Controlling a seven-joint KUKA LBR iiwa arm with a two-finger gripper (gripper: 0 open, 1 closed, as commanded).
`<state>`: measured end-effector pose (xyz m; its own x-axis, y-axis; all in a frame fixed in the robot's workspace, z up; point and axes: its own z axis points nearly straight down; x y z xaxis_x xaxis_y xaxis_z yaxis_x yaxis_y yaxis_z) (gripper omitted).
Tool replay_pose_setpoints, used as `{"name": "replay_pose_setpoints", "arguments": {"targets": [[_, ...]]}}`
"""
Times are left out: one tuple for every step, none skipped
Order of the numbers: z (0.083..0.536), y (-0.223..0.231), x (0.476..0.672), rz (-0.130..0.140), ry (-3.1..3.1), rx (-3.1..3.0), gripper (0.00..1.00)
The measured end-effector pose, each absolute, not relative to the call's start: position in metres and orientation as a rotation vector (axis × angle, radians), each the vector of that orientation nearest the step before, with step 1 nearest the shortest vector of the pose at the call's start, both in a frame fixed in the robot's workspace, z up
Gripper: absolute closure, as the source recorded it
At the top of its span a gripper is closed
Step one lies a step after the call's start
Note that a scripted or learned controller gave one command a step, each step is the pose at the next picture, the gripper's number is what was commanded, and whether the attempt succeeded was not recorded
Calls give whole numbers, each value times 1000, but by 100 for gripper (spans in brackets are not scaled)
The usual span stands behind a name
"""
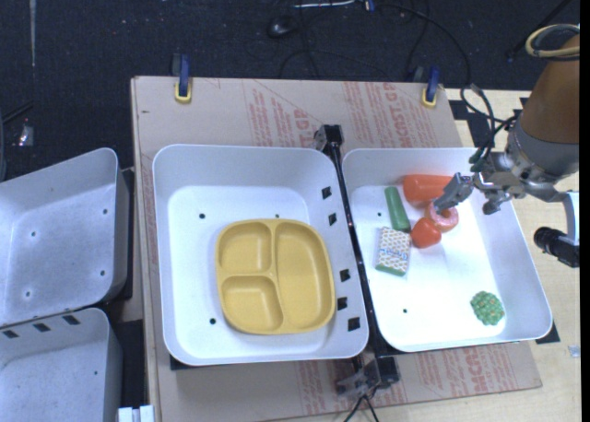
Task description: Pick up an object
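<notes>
Lettering (373, 125) on bench board, unreadable

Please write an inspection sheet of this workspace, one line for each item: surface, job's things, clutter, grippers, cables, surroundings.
Surface: bench board bearing a left bin and a right bin, both white.
Job's things: in the right bin, an orange piece, a red piece, a green stick, a patterned sponge-like block and a green ball.
Clutter: yellow divided tray in the left bin.
Grippers: gripper low over the right bin, close by the orange and red pieces; jaws' state not visible.
Cables: black cables on the floor behind the bench.
Surroundings: dark floor; spare white bins at left.
</notes>
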<state>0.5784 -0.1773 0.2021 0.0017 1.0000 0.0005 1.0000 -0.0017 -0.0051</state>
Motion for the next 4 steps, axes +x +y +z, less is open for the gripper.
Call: {"name": "replay_pose_setpoints", "arguments": {"targets": [[138,-178,580,6,-2216,-2219,0],[89,-177,578,4,-2218,-2219,0],[102,-177,580,0,-2221,-2223,100],[153,-183,590,-4,-2227,-2224,100]]}}
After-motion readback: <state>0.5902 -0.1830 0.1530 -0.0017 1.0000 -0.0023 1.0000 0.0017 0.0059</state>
